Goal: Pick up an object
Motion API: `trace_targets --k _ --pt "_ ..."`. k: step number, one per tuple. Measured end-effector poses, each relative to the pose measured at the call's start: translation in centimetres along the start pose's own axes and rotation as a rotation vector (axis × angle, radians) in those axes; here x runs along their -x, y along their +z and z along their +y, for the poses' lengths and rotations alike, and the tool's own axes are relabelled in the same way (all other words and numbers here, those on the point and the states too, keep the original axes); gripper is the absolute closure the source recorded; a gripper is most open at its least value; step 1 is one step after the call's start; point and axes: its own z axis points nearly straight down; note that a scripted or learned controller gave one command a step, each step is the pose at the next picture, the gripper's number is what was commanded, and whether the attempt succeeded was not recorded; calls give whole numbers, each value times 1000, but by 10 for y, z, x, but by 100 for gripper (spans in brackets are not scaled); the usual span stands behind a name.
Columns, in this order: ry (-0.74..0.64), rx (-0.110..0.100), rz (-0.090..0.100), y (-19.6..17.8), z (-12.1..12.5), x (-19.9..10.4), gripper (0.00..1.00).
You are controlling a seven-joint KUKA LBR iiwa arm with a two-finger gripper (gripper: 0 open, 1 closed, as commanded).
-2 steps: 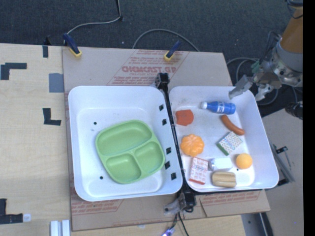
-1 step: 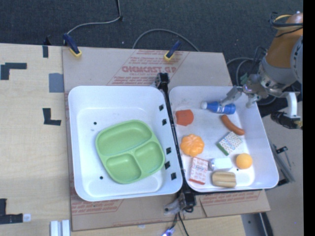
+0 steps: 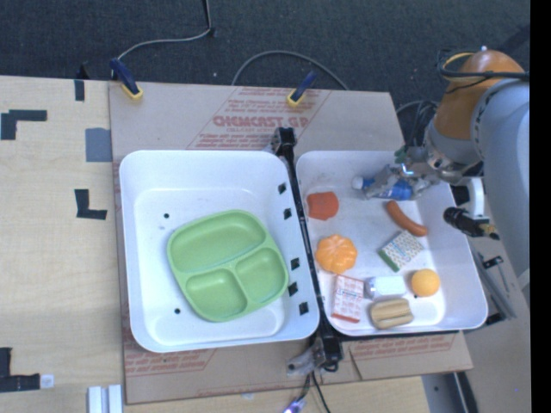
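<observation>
From where I stand, the right bin [image 3: 456, 312] holds a bun [image 3: 390, 311], small orange ball [image 3: 424, 282] and sausage [image 3: 405, 218]. The gripper [image 3: 384, 183] hangs just beyond the sausage; whether it's open, I can't tell. It should drop squarely over the sausage before squeezing.

Green divided plate [image 3: 228, 265] set in the left bin [image 3: 142, 175], cardboard sheet [image 3: 250, 114] clipped at twelve o'clock, black cable [image 3: 204, 7] beyond

I read red print "CHEMCAST" on cardboard sheet [image 3: 258, 119] under bins; small carton [image 3: 348, 298] print too small.
</observation>
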Motion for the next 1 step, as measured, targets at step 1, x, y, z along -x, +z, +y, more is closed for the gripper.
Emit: trace_targets --k 1 --pt "-4 -8 -2 -9 -1 0 100"
